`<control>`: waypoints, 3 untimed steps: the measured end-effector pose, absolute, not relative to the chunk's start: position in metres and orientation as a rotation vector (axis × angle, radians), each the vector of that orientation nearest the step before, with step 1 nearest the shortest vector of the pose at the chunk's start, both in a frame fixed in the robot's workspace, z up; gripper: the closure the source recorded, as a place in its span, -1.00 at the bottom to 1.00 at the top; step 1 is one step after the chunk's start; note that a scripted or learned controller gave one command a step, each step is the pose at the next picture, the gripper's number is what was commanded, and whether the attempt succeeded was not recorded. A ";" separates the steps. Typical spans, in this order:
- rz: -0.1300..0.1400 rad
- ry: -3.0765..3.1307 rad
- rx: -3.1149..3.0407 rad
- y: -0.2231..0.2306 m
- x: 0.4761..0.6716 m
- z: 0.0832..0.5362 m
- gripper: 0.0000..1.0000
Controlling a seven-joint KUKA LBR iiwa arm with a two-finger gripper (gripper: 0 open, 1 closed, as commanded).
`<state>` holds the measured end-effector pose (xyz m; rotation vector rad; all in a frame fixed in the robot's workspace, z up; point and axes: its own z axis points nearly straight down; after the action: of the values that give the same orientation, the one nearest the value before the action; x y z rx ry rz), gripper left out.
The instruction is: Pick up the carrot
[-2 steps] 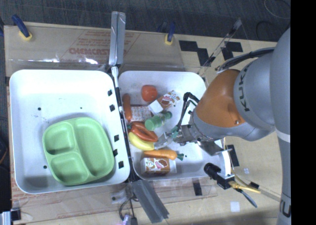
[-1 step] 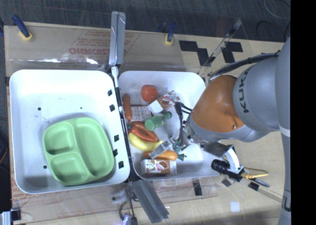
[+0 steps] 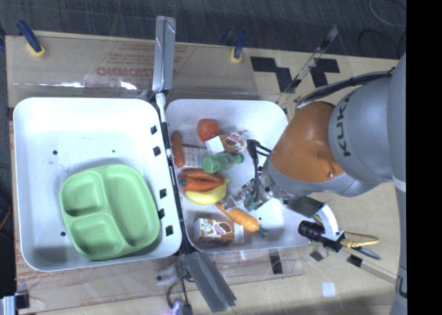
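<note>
Your carrot point(image 3: 239, 218) lies in the right bin point(image 3: 228, 108), toward its near edge, slanting with its green top to the right, just above a brown packet point(image 3: 215, 231). The gripper point(image 3: 250, 195) hangs right over the carrot's upper end, low among the clutter; you cannot tell how the gripper is set, since the orange wrist and dark parts hide it. Left of it you have a banana point(image 3: 204, 196) under a second orange vegetable point(image 3: 202, 181), a green bottle point(image 3: 221, 163), a sausage point(image 3: 179, 149) and a tomato point(image 3: 208, 129). The left bin point(image 3: 41, 134) holds a green tray point(image 3: 109, 211).
</note>
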<state>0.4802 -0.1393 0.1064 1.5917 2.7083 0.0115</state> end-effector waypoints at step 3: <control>-0.003 2.671 1.663 -0.053 0.493 0.191 -1.00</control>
<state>0.4926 -0.0530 0.1910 1.6630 2.6710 -0.0029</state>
